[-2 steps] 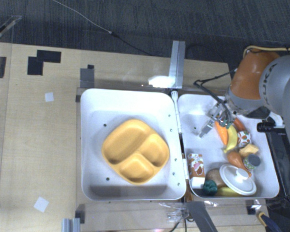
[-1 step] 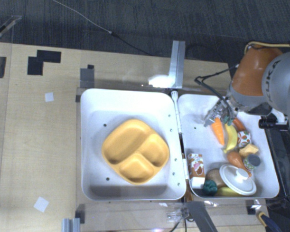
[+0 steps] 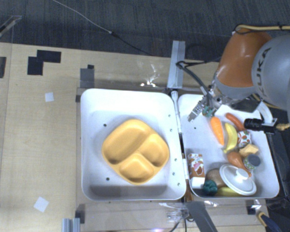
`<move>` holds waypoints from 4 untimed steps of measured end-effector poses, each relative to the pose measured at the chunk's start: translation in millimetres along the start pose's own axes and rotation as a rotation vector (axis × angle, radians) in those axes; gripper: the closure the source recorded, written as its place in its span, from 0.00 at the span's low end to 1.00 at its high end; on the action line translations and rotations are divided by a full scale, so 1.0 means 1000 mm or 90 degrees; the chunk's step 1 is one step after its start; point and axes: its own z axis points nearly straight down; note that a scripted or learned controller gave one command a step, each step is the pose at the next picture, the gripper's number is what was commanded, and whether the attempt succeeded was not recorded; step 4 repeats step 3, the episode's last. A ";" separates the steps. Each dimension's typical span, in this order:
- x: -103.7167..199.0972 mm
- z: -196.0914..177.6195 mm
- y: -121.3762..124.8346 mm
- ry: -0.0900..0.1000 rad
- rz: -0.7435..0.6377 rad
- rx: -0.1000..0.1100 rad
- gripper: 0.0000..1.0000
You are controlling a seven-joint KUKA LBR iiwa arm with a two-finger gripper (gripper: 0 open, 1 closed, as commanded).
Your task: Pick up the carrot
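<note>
So the carrot [image 3: 217, 130] lies in the right bin [image 3: 197, 139], upper middle, with a banana [image 3: 230, 136] touching its right side and a red-orange veggie [image 3: 235, 122] just beyond. A yellow divided plate [image 3: 135, 150] sits in the left bin [image 3: 94, 135]. The arm [image 3: 261, 60] hangs at upper right, tool [image 3: 200, 110] just left of the carrot; can't tell its state.

Orange carrot [image 3: 217, 130], yellow divided plate [image 3: 135, 150], white bins [image 3: 90, 182], grey/orange arm [image 3: 254, 60].
</note>
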 end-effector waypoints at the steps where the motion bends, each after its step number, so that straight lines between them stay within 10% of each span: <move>1: -0.046 0.003 0.009 0.000 0.109 0.003 1.00; 2: -0.073 0.067 -0.100 0.003 0.080 0.008 1.00; 4: -0.040 0.005 -0.059 0.000 0.243 0.003 1.00</move>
